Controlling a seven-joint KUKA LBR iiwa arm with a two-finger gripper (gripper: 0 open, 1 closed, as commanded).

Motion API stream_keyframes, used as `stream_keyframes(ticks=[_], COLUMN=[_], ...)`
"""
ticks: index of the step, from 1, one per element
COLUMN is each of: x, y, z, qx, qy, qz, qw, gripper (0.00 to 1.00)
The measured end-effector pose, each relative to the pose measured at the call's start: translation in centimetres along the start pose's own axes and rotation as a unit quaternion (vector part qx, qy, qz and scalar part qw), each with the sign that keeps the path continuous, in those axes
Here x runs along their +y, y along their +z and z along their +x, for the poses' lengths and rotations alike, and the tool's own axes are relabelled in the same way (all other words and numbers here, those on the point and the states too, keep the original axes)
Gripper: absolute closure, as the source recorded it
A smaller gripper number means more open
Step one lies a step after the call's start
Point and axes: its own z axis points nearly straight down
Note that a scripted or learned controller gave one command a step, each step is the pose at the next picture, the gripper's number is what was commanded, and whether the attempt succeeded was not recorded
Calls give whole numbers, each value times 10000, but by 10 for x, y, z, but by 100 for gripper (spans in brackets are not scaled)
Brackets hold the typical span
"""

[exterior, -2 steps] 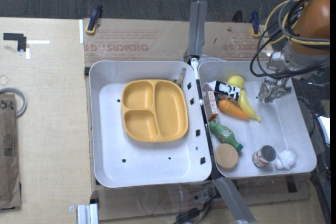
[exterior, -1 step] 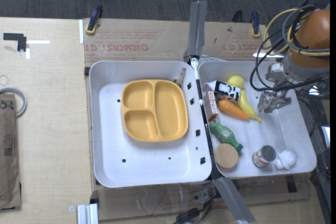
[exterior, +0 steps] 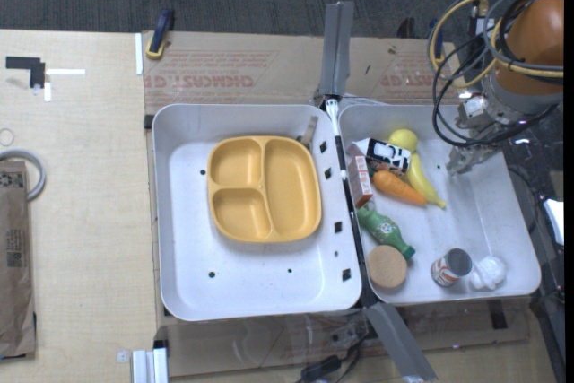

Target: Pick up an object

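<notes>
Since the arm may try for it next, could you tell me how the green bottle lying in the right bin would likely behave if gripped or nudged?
The green bottle lies on its side, so a nudge would probably roll it. It looks like smooth toy plastic, so likely light, stiff and a bit slippery. Its base rests by the round cork disc, which may shift with it.

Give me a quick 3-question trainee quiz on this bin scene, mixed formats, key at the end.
1. True or false: the yellow divided plate lies in the left bin.
2. Which item lies between the banana and the red box? A) orange carrot B) green bottle C) tin can
3. Fill in: the gripper hangs over the ____ bin.

Key: 1 true; 2 A; 3 right.
</notes>
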Motion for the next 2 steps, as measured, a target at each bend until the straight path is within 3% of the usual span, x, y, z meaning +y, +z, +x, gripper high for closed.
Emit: stream_keyframes(ticks=[1, 2], x=[0, 0], y=[0, 0], z=[-8, -12], qx=[-1, -3], qy=[-1369, -2564], qz=[-6, -9], qw=[9906, 9666], gripper=[100, 100])
